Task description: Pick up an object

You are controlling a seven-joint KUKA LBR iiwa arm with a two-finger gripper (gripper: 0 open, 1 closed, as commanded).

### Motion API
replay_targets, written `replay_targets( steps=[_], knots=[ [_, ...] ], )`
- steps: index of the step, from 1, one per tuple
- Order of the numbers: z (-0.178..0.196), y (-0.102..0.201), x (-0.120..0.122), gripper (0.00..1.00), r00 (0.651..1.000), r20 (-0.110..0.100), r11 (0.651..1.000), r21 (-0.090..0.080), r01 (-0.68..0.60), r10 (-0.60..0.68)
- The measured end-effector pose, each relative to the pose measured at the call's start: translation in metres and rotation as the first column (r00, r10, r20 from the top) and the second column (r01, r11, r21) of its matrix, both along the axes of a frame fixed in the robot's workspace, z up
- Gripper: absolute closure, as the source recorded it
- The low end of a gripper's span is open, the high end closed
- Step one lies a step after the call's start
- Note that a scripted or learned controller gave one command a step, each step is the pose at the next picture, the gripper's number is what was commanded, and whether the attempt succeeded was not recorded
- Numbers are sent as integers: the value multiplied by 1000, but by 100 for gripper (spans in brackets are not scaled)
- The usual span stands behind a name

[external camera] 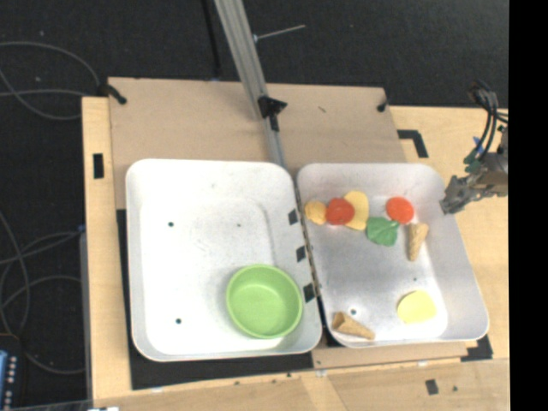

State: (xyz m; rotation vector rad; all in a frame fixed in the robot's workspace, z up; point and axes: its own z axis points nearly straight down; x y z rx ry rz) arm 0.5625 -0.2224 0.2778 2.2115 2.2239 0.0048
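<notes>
Red and nearest your hand [458, 197], whose grip state can't be told, a round toy [399, 209] lies just inward, a tan cone [415, 240] beside it.

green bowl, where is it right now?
In the camera view, the green bowl sits in the left bin, in its near right corner, close to the divide from the right bin holding the small items.

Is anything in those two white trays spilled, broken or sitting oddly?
Nothing stands out. The green bowl sits upright in the left bin. The small toy foods lie loose in the right bin, most clustered near its far side, none spilled over the rim. The gripper is at that bin's right edge.
</notes>
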Motion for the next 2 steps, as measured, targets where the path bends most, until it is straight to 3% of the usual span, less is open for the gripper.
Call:
replay_targets(
  steps=[2],
  knots=[
    [3, 91, 9, 100, 1000, -5, 1000, 2, -1, 1]
  ],
)
